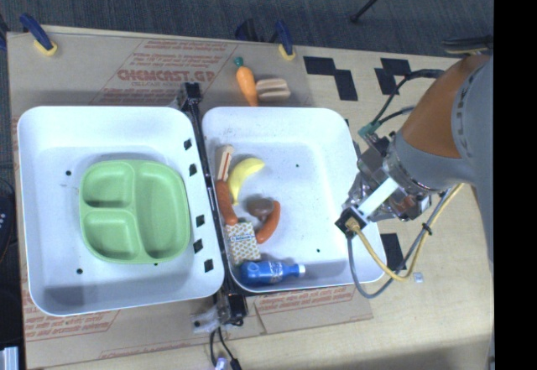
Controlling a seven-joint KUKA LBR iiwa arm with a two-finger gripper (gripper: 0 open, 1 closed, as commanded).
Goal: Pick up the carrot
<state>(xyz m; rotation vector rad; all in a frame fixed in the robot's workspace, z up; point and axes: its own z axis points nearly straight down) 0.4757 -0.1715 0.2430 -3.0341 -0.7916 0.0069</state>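
The carrot (246, 85), orange with a small green top, lies on the bench just behind the right bin's far rim, outside both bins. The gripper (369, 177) hangs over the right rim of the right bin (327, 133), well to the right of the carrot and nearer the front. Nothing shows held under it.
A small tan bun (273, 90) lies beside the carrot. In the right bin's left part are a banana (244, 174), a reddish stick (225, 200), a sausage (269, 221), a cracker pack (241, 242) and a blue bottle (268, 271). The left bin (42, 142) holds a green divided plate (134, 211).
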